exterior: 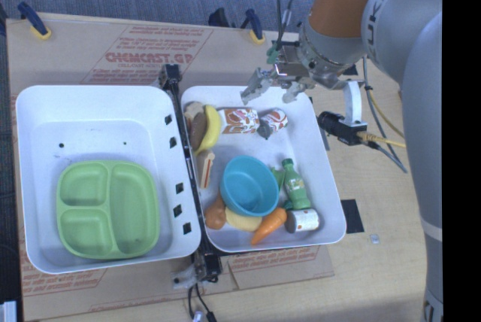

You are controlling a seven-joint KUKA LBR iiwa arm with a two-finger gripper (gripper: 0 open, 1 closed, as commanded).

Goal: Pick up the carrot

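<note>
A single fixed camera looks down at a slant from above the bench, near enough that the two white bins span most of the frame. The far edge sits at top, and the arm enters from the right.

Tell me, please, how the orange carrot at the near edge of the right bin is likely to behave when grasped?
The small orange tapered carrot looks like a stiff plastic toy, so probably light and rigid. Its smooth cone shape may slip out toward the thin tip. It leans between the blue bowl and the green bottle, so it could roll once freed.
</note>
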